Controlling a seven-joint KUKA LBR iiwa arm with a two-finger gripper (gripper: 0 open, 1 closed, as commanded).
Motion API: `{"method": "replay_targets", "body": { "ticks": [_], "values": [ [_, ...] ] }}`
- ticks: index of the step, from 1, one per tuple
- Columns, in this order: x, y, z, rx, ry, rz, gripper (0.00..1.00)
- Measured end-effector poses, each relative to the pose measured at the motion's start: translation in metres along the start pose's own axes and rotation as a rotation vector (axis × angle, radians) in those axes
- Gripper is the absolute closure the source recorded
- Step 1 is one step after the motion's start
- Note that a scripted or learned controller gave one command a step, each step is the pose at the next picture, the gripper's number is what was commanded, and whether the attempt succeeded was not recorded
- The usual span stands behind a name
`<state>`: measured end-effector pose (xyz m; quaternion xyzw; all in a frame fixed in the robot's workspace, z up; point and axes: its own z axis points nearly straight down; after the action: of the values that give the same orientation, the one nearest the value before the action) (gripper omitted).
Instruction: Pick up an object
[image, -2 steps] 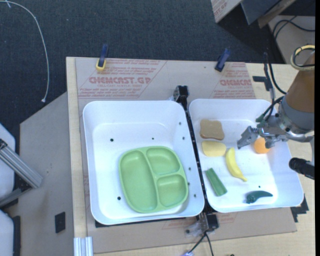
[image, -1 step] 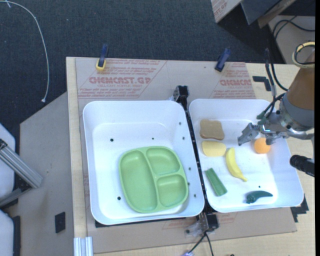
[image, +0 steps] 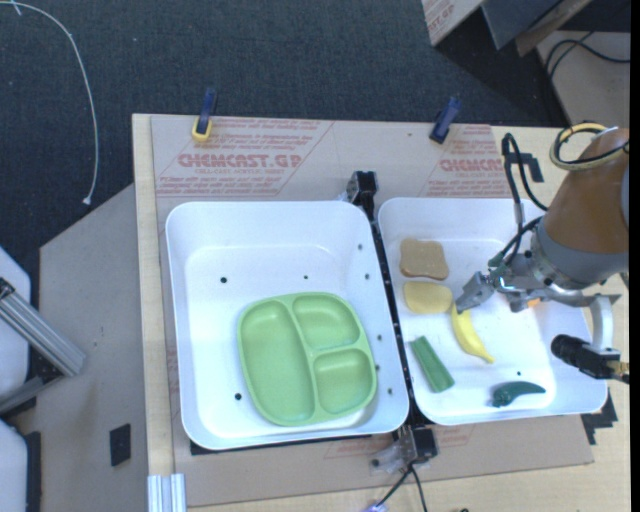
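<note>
Hovering above the banana (image: 470, 335), your gripper (image: 480, 292) may nudge it aside; I cannot tell its jaw state.

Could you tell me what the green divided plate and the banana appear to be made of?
The green divided plate looks like moulded plastic: uniform pale green, smooth, with softly rounded compartment ridges and a mild sheen. The banana seems to be a plastic toy, judging by its even yellow colour and slight gloss, though at this size real fruit cannot be ruled out.
</note>
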<state>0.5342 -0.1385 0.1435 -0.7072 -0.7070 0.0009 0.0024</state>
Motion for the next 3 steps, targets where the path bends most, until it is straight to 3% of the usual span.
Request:
{"method": "replay_targets", "body": {
  "ticks": [1,2,3],
  "values": [
    [0.000,0.000,0.050,-0.002,-0.001,0.000,0.00],
    [0.000,0.001,0.040,-0.006,-0.002,0.001,1.00],
    [0.009,0.005,-0.007,-0.006,-0.003,-0.001,1.00]
  ]
}}
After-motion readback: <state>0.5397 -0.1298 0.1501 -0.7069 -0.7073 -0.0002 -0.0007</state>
